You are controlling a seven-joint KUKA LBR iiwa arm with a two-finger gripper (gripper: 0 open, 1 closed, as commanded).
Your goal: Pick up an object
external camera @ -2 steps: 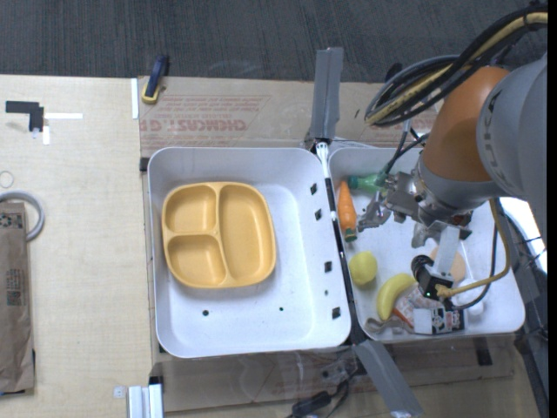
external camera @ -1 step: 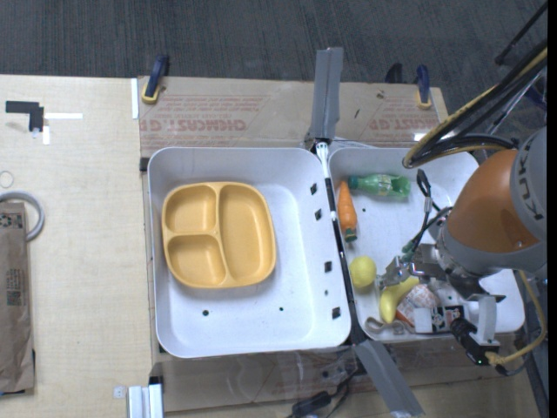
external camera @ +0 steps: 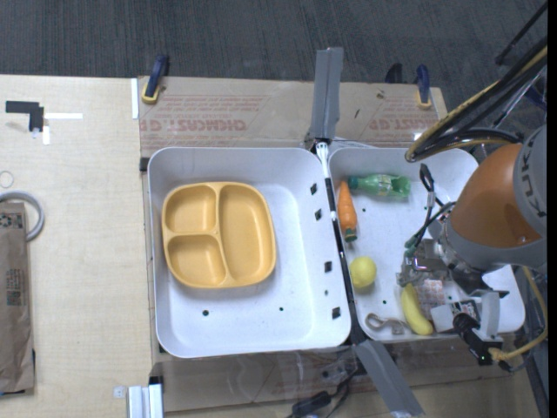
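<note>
1. Banana (external camera: 416, 311) in the right bin (external camera: 383, 233), near its front edge, long axis running roughly front to back with a slight tilt, lying just left of the hand (external camera: 432, 279). Judged the likeliest object to pick, being the closest.
2. Hand low over the front right part of that bin, under the orange band of the arm (external camera: 492, 203); cannot tell whether released or clenched, since cables and wrist hardware crowd the view. Nothing seen held.
3. Coming move turns on this: banana to the hand's near-left side, almost touching its hardware, so likely a small shift leftward and forward plus a closing line set across the fruit's short width.
4. Lemon (external camera: 363, 272) just beyond the banana's upper end, toward the divider; near but apart from it.
5. Small metal piece (external camera: 385, 324) on the bin floor at the banana's lower left, just beside it; could get nudged.
6. Carrot (external camera: 346, 209) along the divider, farther back, long axis front to back; green bottle (external camera: 379, 185) lying crosswise at the back of the bin. Both well apart from the hand.
7. Left bin (external camera: 235, 320) holding a yellow divided plate (external camera: 219, 233), out of the way.
8. Cardboard sheet (external camera: 261, 111) on the table (external camera: 70, 233) behind the bins, clamped at two corners.
</note>
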